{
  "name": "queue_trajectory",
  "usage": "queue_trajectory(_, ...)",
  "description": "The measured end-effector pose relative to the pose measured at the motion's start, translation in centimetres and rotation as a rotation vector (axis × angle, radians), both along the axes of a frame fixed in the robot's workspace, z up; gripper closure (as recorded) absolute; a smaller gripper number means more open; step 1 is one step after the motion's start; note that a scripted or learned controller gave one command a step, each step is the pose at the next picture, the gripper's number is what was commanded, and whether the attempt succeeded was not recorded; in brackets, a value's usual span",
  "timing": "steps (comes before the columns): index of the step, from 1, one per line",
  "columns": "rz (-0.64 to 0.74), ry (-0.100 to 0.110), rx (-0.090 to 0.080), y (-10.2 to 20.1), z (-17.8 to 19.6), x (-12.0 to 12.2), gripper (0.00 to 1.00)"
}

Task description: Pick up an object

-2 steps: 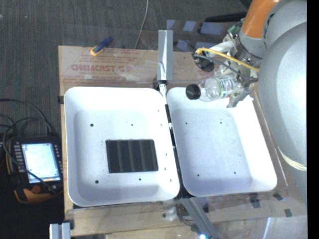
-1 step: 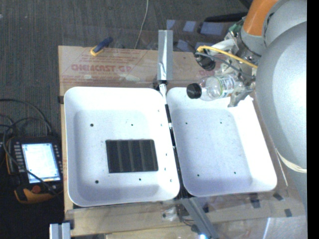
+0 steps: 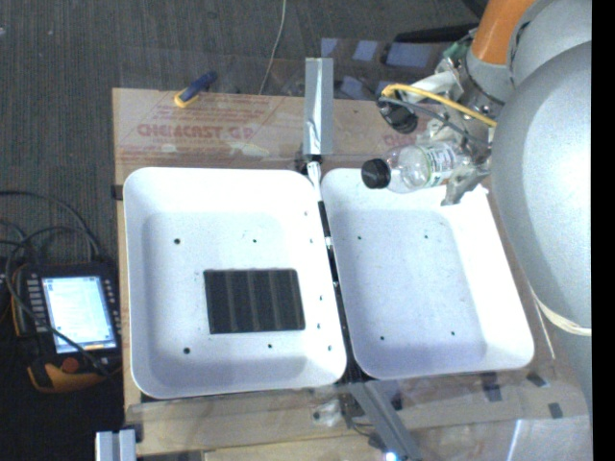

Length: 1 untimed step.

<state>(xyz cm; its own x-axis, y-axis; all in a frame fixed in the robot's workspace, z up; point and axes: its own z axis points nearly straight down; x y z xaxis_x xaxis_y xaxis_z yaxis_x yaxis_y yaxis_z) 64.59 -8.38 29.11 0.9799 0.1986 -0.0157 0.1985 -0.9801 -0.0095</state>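
In the camera view you had a clear plastic bottle (image 3: 420,167) with a black cap (image 3: 375,174), lying sideways in the air over the far edge of the right bin (image 3: 500,344). It was smooth, rounded and see-through, its cap pointing toward the left bin (image 3: 154,353). The gripper (image 3: 461,166) sat at the bottle's base end, and its fingers were clamped on the bottle, which touched neither bin. Above it you saw the arm's orange band (image 3: 504,12), a yellow cable (image 3: 432,96) and broad grey casing (image 3: 557,161).

A ribbed black rectangular panel (image 3: 255,301) lay flat on the left bin's floor. Both bins were shallow, white and round-cornered, side by side on a wooden surface (image 3: 221,128) printed with red lettering. A yellow-and-blue tool (image 3: 195,88) lay at its far edge. A handheld pendant (image 3: 72,315) with a lit screen rested on the dark carpet (image 3: 144,17).
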Motion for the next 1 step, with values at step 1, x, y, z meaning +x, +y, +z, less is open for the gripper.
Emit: queue_trajectory(1,0.0,-0.011,-0.005,2.9,-4.15,0.3,1.0)
